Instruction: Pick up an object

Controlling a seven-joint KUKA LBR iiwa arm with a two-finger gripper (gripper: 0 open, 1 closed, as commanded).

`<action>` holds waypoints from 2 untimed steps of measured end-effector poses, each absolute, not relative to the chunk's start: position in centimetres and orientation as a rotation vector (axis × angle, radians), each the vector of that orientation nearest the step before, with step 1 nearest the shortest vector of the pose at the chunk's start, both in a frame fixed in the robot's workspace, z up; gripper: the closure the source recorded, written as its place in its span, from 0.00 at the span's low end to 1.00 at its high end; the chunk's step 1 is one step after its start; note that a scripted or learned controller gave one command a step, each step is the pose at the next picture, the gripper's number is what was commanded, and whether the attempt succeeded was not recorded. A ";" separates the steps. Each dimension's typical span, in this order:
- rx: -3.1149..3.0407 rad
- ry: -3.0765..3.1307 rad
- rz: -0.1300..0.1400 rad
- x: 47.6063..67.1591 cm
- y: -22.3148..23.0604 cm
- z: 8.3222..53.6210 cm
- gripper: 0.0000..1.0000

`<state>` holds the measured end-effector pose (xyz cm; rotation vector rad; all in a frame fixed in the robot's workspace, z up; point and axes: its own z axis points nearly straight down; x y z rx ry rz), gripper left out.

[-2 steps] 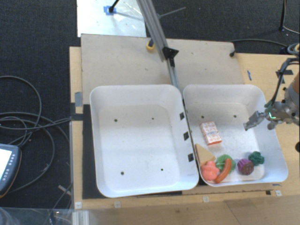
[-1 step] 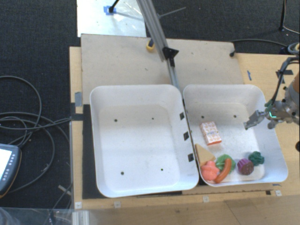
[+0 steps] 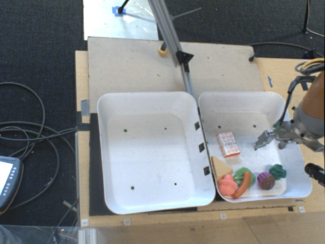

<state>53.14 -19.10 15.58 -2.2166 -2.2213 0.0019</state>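
The gripper (image 3: 263, 140) hangs over the right bin (image 3: 238, 104), jaws open and holding nothing. The toys (image 3: 244, 179) crowd the near edge; the far half gives room.

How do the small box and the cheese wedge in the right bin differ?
The small box is rectangular, with red and white print; the cheese wedge is a plain yellow triangle. The box lies apart from other items near the bin's middle; the wedge sits against the bin's left wall, touching the orange item below it. Both lie in the right bin, left of the gripper.
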 end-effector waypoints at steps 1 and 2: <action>-2.218 -2.219 0.003 53.1 -19.8 9.6 0.00; -2.221 -2.222 0.000 53.1 -19.8 9.1 0.00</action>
